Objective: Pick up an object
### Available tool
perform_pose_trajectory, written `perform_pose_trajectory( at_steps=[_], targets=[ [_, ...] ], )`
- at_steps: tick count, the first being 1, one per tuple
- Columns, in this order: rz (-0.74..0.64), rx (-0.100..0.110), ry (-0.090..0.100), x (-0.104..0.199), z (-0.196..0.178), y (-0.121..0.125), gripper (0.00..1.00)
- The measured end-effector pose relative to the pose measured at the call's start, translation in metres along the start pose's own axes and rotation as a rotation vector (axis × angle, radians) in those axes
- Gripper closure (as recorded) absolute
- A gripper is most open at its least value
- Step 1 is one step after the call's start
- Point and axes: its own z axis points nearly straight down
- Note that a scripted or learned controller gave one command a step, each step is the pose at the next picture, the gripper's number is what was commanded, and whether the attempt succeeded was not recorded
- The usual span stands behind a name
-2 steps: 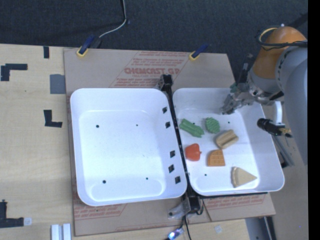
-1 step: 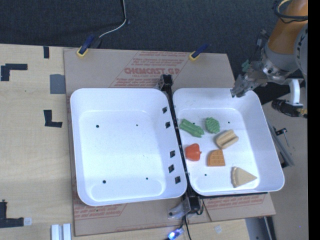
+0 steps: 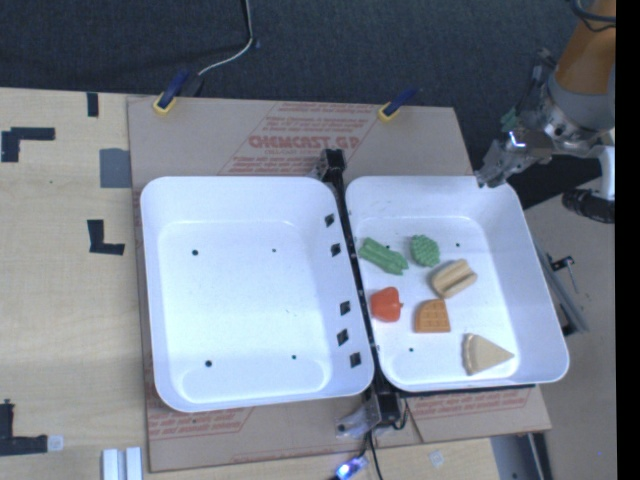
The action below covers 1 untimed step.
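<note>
Right bin: six small items. Green pod, green lump, tan roll, red piece, orange waffle, tan wedge.

Left bin: beside it, sharing the middle divider.

Gripper: poised at the right bin's far right corner, over the rim; whether spread or closed cannot be told, and nothing is seen in it.

Risk: a straight descent would likely strike the rim or bare floor. The pod and lump lie close together, so a grasp there may nudge one aside. The flat waffle may slip.

Position: all items lie well apart from the gripper, toward the bin's middle and near edge; the roll and lump are nearest.
</note>
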Motion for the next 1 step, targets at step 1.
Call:
perform_pose_trajectory(
  at_steps=[1],
  targets=[
    [0.001, 0.001, 0.0, -0.0101, -0.0095, -0.0002, 1.0]
  ],
)
